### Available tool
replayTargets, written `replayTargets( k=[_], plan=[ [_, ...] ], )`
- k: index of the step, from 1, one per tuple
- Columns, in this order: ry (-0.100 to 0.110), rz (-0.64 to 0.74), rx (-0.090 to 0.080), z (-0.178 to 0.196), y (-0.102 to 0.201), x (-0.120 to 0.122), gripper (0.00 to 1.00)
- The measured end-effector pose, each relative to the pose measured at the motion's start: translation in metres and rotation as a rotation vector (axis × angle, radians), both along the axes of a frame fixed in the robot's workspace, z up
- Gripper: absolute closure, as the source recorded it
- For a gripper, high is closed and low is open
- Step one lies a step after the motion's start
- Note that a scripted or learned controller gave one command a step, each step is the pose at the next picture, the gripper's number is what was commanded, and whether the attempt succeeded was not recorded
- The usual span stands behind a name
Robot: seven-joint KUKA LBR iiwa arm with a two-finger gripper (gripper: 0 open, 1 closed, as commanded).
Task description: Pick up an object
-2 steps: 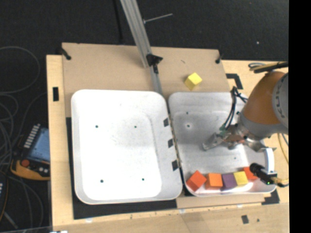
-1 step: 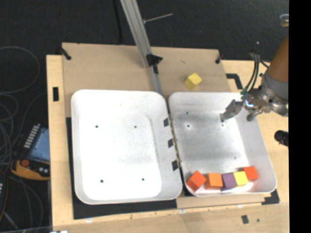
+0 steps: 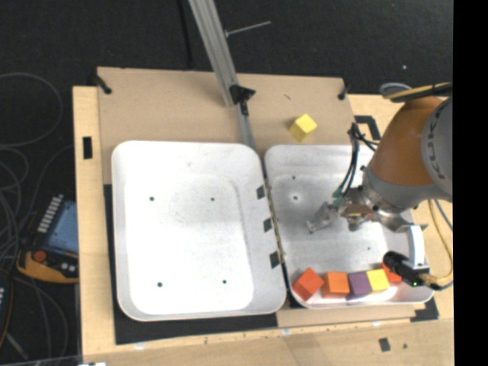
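Camera view, left bin [image 3: 191, 227]: well to the gripper's left, no blocks seen in it.
Yellow block on bench [image 3: 303, 126]: up and left of the gripper, outside both bins.
Gripper [image 3: 319, 221]: over the right bin [image 3: 305, 174]; nothing seen between its prongs; open or closed cannot be told.
Block row: orange block [image 3: 309, 283], next orange block [image 3: 336, 284], purple block [image 3: 358, 284], yellow block [image 3: 378, 280], along the near wall, below and slightly right of the gripper.
Judgement: nearest target is the row; the move is downward in view.

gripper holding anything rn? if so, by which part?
Nothing held. The gripper hangs above bare floor of the right bin, its fingers apart; the blocks lie along the near wall.
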State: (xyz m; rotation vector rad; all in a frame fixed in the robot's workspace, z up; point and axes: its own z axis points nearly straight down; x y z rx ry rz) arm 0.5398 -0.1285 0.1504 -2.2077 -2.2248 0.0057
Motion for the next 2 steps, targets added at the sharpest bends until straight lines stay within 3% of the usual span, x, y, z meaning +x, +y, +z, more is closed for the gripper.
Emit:
replayTargets(
  k=[1, 2],
  plan=[
    [-0.011, -0.010, -0.004, -0.054, 0.027, -0.056, 0.00],
    [-0.012, -0.009, -0.004, -0.053, 0.008, -0.026, 0.00]
  ],
)
